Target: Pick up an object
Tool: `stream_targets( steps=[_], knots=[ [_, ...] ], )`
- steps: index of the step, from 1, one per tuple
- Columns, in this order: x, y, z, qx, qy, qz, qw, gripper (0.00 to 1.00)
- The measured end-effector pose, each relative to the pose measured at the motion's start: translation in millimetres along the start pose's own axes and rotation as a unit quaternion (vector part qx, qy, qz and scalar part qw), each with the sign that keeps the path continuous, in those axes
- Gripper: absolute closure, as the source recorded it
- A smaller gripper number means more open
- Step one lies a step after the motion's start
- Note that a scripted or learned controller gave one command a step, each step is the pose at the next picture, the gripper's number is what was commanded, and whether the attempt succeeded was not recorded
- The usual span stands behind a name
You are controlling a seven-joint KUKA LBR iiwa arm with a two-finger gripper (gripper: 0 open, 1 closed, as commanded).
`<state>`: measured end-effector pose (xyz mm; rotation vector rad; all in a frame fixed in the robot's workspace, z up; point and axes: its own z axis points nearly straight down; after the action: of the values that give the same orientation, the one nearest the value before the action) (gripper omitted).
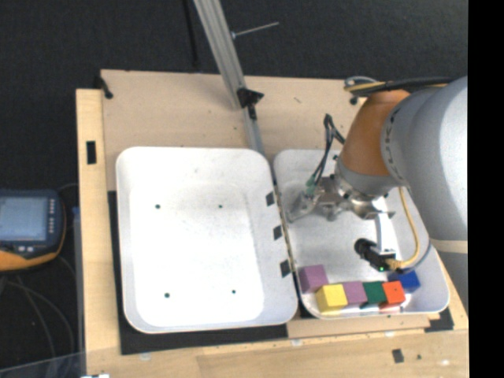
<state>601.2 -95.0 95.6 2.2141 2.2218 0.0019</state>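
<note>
Down at the lower right of the frame, along the near wall of the right bin, sits a cluster of small blocks: a purple block at the left, a yellow block just below and right of it, a second, paler purple block touching the yellow one, then a green block, an orange block and a blue block at the right end of the row. They're packed close, each beside the next. Up above them, toward the middle of that bin, hangs the end effector, near the bin's left wall and well apart from the blocks; whether it is wide or narrow, one cannot tell from this angle, and nothing is seen in it. Behind it comes the arm, grey with its orange band, reaching in from the right edge of the frame. Left of all this lies the left bin, white, with faint grey smudging across its floor. Both bins rest on the table, pale wood. A slanted metal rail runs from the top of the frame down to the bins' far edge, and a handheld screen device sits at the far left.
</note>
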Motion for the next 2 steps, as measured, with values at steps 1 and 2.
stream_targets(
  steps=[1,2],
  knots=[
    [-1,-1,-13,0.000,0.000,-0.003,1.0000,1.00],
    [-31,15,-1,0.001,0.000,0.002,1.0000,1.00]
  ],
)
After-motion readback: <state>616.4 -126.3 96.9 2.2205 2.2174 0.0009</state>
